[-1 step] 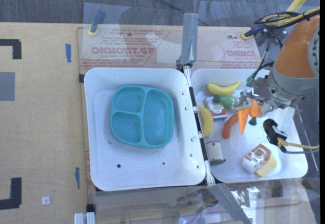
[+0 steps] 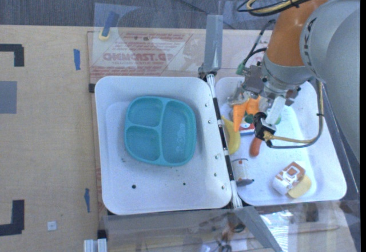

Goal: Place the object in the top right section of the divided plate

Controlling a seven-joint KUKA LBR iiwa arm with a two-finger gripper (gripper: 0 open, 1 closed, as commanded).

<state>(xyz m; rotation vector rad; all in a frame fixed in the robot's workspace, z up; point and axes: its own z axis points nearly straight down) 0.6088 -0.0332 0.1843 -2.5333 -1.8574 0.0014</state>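
Observation:
A teal divided plate [image 2: 160, 130] lies in the left white bin [image 2: 114, 188], with three sections that hold nothing. My gripper [image 2: 251, 102] hangs low over the upper left part of the right bin [image 2: 329, 188], right above a cluster of toy food. That cluster has an orange piece [image 2: 239, 114], a yellow banana [image 2: 231, 135] along the bin's left wall and a small red-orange piece [image 2: 255, 147]. The wrist hides the fingertips, so their spacing and any contact with the orange piece stay unclear.
At the right bin's lower right sit a white-and-brown block [image 2: 287, 176] and a pale yellow piece [image 2: 301, 187]. A small dark cylinder [image 2: 242, 172] lies near the divider. The arm's grey body and cables cover the upper right corner.

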